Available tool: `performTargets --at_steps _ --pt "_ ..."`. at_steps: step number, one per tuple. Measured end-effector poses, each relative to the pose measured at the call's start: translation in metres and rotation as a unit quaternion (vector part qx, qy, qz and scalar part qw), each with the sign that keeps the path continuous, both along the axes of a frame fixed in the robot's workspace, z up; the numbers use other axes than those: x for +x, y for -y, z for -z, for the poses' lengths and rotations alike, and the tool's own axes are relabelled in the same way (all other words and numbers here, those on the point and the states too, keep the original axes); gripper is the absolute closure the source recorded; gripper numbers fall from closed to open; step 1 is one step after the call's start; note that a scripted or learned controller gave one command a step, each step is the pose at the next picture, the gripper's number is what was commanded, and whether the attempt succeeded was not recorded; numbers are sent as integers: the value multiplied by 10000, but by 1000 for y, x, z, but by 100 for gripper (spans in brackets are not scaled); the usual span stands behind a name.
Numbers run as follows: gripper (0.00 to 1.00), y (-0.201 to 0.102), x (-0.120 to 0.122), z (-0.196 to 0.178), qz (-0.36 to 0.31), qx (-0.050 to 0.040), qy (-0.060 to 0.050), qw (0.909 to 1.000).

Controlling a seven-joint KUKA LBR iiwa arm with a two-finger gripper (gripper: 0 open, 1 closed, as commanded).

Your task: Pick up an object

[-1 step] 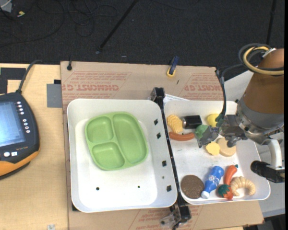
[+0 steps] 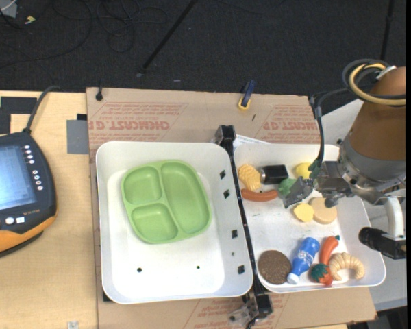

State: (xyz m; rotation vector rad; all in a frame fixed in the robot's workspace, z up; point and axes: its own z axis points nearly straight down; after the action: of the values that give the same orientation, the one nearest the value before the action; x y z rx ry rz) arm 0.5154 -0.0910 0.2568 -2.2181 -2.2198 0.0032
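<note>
- Camera view: two shallow white bins are seen side by side on a cardboard sheet (image 2: 157, 118), the left bin (image 2: 123, 252) in the middle of the frame and the right bin (image 2: 373, 269) toward the right.
- A green divided plate (image 2: 166, 201) with three compartments is laid in the upper part of the left bin.
- The arm (image 2: 380, 129) is seen entering from the right edge of the frame, its orange band uppermost, with the gripper (image 2: 314, 186) lowered over the upper middle of the right bin.
- Whether the jaws are spread or pressed together cannot be told, since they are masked by the dark wrist hardware.
- A tan round disc (image 2: 324, 213) and a small yellow piece (image 2: 303, 213) are placed just below the gripper, touching each other.
- A black block (image 2: 274, 173), a yellow corn cob (image 2: 249, 176) and a red-brown sausage (image 2: 260, 195) are gathered in the upper left of the right bin.
- Along the lower edge of that bin are found a brown round cookie (image 2: 275, 265), a blue and white bottle (image 2: 303, 257), an orange carrot (image 2: 327, 250) and a pale croissant (image 2: 347, 266).
- A tablet-like pendant (image 2: 14, 194) with a lit screen is placed at the left edge of the frame.
</note>
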Motion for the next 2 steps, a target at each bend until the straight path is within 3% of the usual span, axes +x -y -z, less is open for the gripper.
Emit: performTargets --at_steps 2 --pt "0 2 -8 98 1 6 -28 10000"
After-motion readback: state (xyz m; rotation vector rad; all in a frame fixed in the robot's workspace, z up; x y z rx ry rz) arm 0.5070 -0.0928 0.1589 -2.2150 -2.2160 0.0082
